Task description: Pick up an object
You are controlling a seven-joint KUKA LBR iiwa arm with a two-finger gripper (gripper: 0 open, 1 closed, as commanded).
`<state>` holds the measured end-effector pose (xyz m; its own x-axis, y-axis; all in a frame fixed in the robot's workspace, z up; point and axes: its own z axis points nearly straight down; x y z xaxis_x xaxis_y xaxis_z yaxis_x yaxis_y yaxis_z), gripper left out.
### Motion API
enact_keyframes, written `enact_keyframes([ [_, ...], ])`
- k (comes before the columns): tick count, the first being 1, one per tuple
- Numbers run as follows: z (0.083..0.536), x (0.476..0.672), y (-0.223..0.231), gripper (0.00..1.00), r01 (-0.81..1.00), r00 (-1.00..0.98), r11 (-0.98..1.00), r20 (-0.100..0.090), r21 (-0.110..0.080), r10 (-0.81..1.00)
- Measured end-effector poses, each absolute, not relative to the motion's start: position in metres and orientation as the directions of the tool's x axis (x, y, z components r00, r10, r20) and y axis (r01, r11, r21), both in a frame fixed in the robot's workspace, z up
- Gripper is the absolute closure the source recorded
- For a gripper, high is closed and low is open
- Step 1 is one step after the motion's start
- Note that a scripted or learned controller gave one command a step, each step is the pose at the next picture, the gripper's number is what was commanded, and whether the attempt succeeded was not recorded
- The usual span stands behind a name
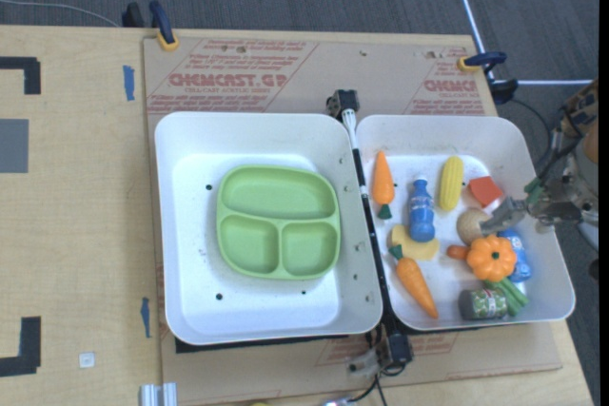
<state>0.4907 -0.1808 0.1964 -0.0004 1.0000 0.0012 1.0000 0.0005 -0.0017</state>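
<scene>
**Inspector A:** Dark carpet surrounded the wooden bench [76, 204], which carried a cardboard sheet [285, 71] and two white bins. We recorded the left bin [181, 204] holding a green divided plate [278, 222]. What of the right one?

**Inspector B:** We found the right bin [547, 204] crowded with toy food: an orange pumpkin [492, 259], a blue bottle [421, 210], two carrots [382, 178] [416, 286], a corn cob [450, 181], a red block [485, 191], a dark can [483, 303] and a tan round piece [470, 225]. The gripper [501, 219] sat low at that bin's right side, just beside the tan piece and above the pumpkin.

**Inspector A:** Did it hold anything?

**Inspector B:** We could not tell whether it was spread or closed; nothing showed clearly between its tips. We judged the grasp still pending.

**Inspector A:** Our recommendation?

**Inspector B:** We advised centring on one item, likely the tan piece, descending straight, and closing squarely, since neighbours touching it could be nudged or pinched along.
</scene>
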Motion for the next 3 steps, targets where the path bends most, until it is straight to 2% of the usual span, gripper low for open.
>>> enact_keyframes([
  [1, 0.086, 0.486, -0.108, 0.0, 1.0, -0.002, 0.002, 0.001, 0.005, 1.0],
  [2, 0.097, 0.487, -0.11, 1.0, 1.0, 0.001, -0.001, -0.003, 0.01, 1.0],
  [3, 0.239, 0.515, -0.073, 1.0, 1.0, -0.001, 0.001, 0.0, 0.001, 1.0],
])
